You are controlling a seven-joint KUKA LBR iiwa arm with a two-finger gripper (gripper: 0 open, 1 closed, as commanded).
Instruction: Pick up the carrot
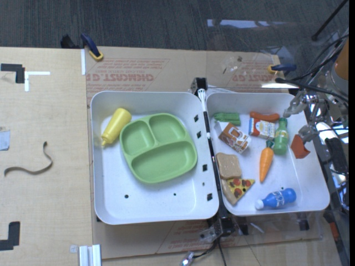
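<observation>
Here's your bench from above: two white bins side by side, and the carrot (266, 162) is in the right bin (310, 195). You'll find it a little right of that bin's middle, lying on the floor with its thick end up by a green bottle (280, 137) and its thin end pointing down toward you. The thick end sits just beside the bottle's base; you can't tell if they touch.

Now the gripper (304, 118): it's over the right bin's upper right corner, at the far wall, in among cables and metal parts. The picture is too cluttered there for you to tell whether it stands wide or narrow. Nothing is seen in its grasp, and the carrot is down and to its left, apart from it.

Around the carrot: a red piece (300, 147) is to its right, near the bin wall. A slice of bread (228, 165) lies to its left, with a pizza slice (237, 188) just below that. A blue bottle (276, 199) lies on its side near the front wall. Further up, there's a brown snack packet (234, 137), an orange and white carton (262, 125) and a green item (227, 117).

In the left bin (111, 198), you've got a green divided plate (159, 147) and a yellow bottle (115, 125) just beside its upper left rim.
</observation>
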